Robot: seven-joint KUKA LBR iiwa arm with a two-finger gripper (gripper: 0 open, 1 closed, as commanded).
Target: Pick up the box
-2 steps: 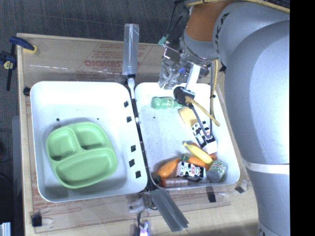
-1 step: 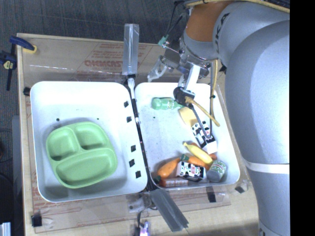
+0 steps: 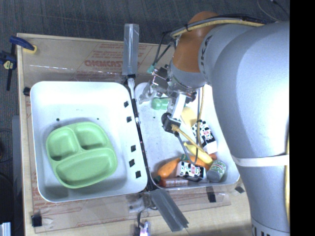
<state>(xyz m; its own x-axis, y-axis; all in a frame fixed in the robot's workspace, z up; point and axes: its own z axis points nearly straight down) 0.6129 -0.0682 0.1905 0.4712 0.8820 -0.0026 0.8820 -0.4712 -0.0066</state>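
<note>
1 box (image 3: 204,133), black-white print unreadable | right bin (image 3: 152,134) | bench (image 3: 64,58) lettering red

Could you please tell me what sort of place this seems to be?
Most likely a robotics lab workcell. A grey arm reaches over a white bin of jumbled small objects, a second bin holds a green divided plate, and a blue clamp sits at a corner of the wooden board.

My arm (image 3: 251,107) is a broad, smooth, pale grey tube with a light seam curving across it, narrowing to a rounded orange band (image 3: 189,45) and grey wrist (image 3: 189,77), where thin dark cables (image 3: 162,53) loop toward my small metal gripper (image 3: 156,88).
</note>
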